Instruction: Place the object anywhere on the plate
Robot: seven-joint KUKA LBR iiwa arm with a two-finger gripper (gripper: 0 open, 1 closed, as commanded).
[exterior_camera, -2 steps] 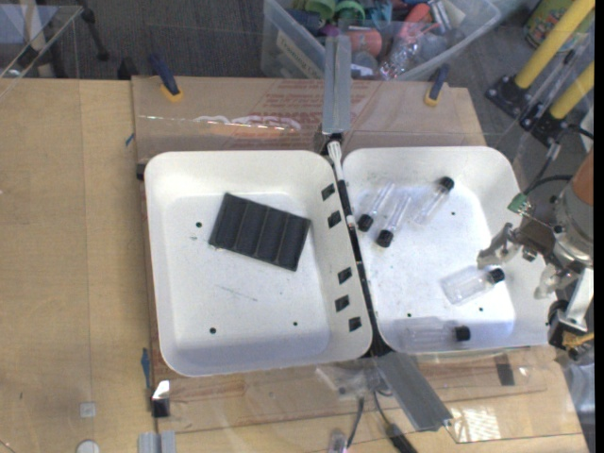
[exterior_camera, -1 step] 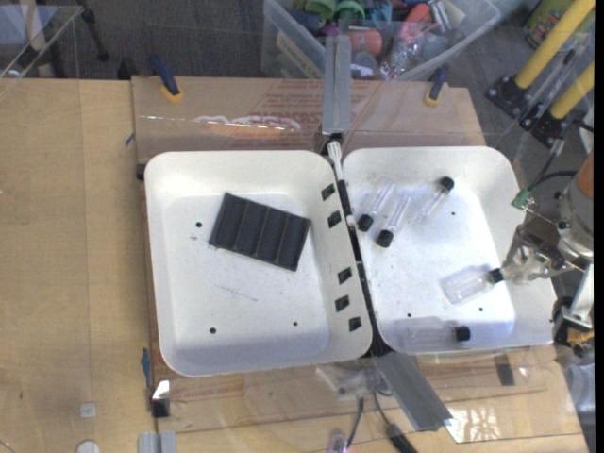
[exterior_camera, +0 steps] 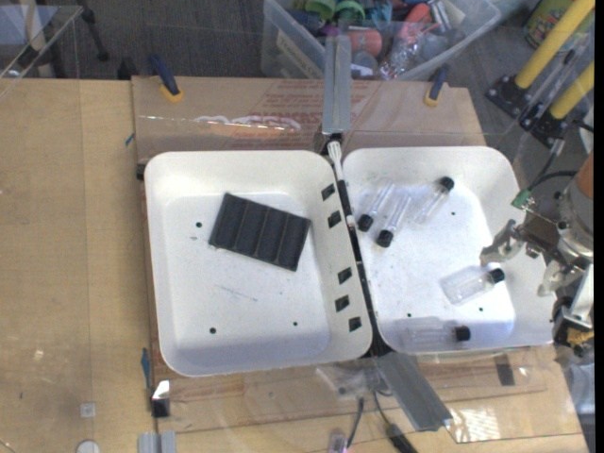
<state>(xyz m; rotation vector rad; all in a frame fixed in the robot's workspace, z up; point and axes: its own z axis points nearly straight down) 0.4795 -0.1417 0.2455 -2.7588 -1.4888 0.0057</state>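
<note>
A dark grey ribbed plate (exterior_camera: 260,231) lies flat in the left bin (exterior_camera: 179,328), tilted a little. Several clear vials with black caps are scattered in the right bin (exterior_camera: 415,159): a pair (exterior_camera: 387,208) near the divider, one (exterior_camera: 434,194) towards the back, one (exterior_camera: 469,283) near the right side and one (exterior_camera: 434,331) at the front wall. My gripper (exterior_camera: 524,260) hangs over the right bin's right edge, open, with nothing between its fingers. Its left finger (exterior_camera: 497,244) is just above and right of the nearest vial.
A ridge with black clips (exterior_camera: 340,243) separates the two bins. A clear tub of colourful toys (exterior_camera: 377,12) stands behind the bins. Yellow tubes (exterior_camera: 566,26) and cables crowd the back right. Bare wooden bench (exterior_camera: 66,253) lies to the left.
</note>
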